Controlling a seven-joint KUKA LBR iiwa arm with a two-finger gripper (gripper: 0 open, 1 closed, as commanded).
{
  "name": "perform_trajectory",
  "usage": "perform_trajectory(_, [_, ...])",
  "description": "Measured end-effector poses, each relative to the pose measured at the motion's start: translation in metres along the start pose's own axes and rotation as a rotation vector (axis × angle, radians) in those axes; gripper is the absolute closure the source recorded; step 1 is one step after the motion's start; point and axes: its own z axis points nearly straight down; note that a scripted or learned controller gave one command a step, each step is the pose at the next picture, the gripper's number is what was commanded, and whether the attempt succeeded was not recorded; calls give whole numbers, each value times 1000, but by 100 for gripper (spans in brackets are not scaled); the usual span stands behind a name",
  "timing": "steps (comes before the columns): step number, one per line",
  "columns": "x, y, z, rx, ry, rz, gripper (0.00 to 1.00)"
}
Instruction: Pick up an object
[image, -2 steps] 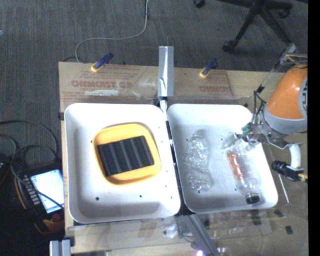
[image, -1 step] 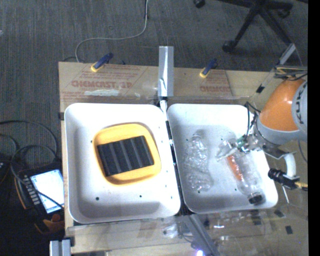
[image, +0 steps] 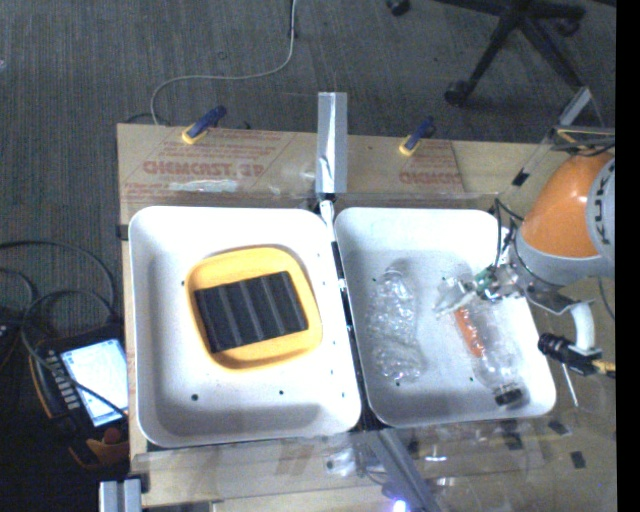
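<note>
Bottle (image: 490, 345) by right bin (image: 420, 225) right wall | crumpled plastic (image: 392, 320) mid-bin | pincer (image: 492, 283) state: cannot tell

We see our arm (image: 570, 225) as a rounded orange band over grey casing, with thin dark cables trailing beside its wrist.

**Two bins, arm at the right**

I see a yellow tray (image: 257, 307) with dark slats in the left bin (image: 160, 240). In the right bin (image: 420, 228) lie a crumpled clear bag (image: 392, 325) and a clear bottle (image: 487, 345) beside the tool (image: 487, 284).
</note>
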Motion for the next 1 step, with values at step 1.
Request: perform_trajectory(1, [56,42,-74,18,4,45,100])
